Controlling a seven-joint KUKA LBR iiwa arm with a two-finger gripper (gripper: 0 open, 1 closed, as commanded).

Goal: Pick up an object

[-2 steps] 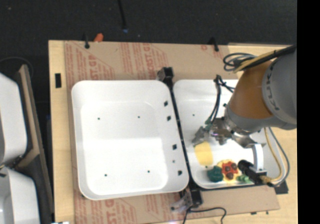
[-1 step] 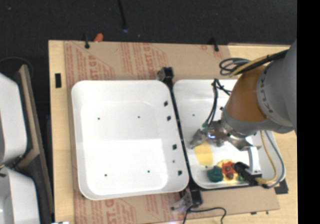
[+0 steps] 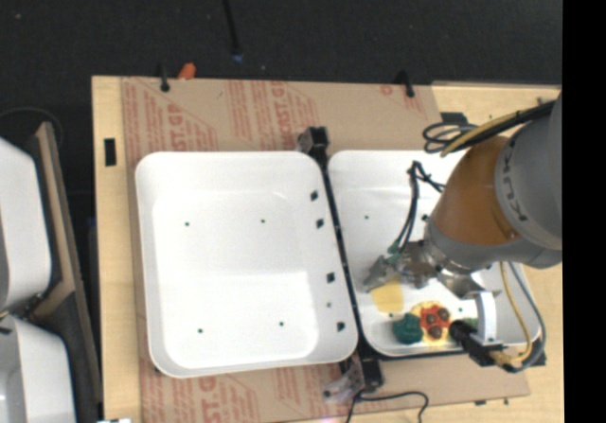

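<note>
Wooden bench (image 3: 114, 251) with two white bins, yellow block (image 3: 387, 298) in right bin (image 3: 365, 185) near its front, green object (image 3: 407, 329) and red-orange toy (image 3: 435, 318) beside it, gripper (image 3: 402, 268) just above block, grip unclear, left bin (image 3: 237, 260) alongside.

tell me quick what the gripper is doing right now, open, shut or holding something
Gripper: cannot be told. It sits low in the right bin, just above the yellow block, with nothing visibly held.
</note>
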